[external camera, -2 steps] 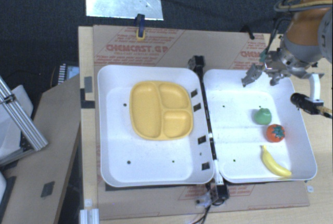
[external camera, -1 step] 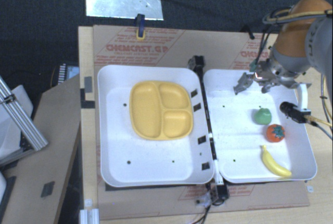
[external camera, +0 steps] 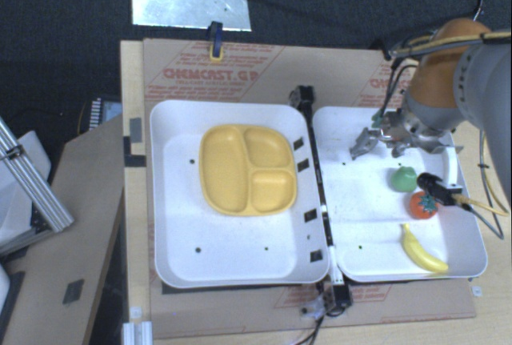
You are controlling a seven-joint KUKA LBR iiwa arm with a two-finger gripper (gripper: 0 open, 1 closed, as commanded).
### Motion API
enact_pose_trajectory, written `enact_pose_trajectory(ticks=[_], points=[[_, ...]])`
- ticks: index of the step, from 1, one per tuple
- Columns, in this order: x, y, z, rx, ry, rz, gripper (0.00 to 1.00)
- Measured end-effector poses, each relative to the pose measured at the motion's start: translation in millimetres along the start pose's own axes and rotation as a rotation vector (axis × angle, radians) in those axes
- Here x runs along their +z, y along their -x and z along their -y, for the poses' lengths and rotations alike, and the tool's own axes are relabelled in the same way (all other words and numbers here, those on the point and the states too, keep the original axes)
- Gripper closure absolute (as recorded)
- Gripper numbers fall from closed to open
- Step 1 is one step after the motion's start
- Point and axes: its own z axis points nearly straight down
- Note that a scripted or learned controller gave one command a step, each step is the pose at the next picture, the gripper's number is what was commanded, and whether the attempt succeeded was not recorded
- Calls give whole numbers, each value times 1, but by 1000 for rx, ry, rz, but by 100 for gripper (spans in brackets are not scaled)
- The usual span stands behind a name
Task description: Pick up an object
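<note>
Camera view, hand (external camera: 370, 142) over right bin (external camera: 352, 199), finger spread hard to make out, arm (external camera: 460, 71) cropped at right

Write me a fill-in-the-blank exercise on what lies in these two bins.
1. The yellow divided plate lies in the ____ bin as the camera sees it.
2. The banana lies in the right bin, nearer the camera than the ____ tomato.
3. The green object sits right beside the tomato, on the side ____ from the camera.
4. The gripper is above the ____ bin.

Missing words: left; red; farther; right
</note>
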Motion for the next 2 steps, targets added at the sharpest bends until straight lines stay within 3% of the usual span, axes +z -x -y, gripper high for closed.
enact_pose_trajectory(ticks=[1, 2], points=[[28, 0, -1, 0, 1, 0, 0], [17, 0, -2, 0, 5, 1, 100]])
